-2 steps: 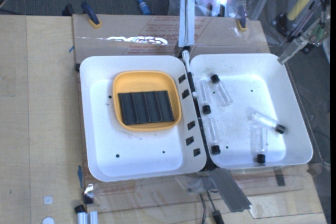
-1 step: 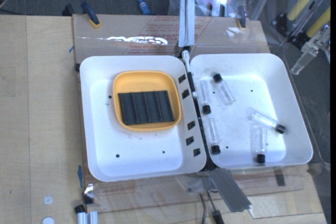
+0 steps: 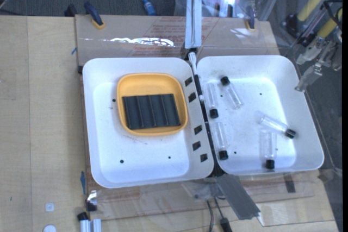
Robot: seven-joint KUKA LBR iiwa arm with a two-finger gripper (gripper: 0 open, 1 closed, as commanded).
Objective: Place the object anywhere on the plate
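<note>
Five small clear vials with black caps lie in the right bin (image 3: 304,117) — one (image 3: 230,92) near its far left corner, two (image 3: 211,100) (image 3: 219,141) along its left wall, two (image 3: 276,125) (image 3: 267,149) toward its near right corner — while the yellow plate (image 3: 128,84) with a dark ribbed insert (image 3: 150,111) sits in the left bin (image 3: 103,133). The gripper (image 3: 307,80) hangs at the right bin's right rim, and one cannot tell how it is set or if it carries anything. Each vial looks light, stiff, smooth and ready to roll, so it should be taken across the middle of its body.

Yellow plate (image 3: 151,83) with dark ridged insert (image 3: 151,111) seated in left bin (image 3: 103,165), five clear black-capped vials (image 3: 230,92) scattered in right bin (image 3: 304,155).
</note>
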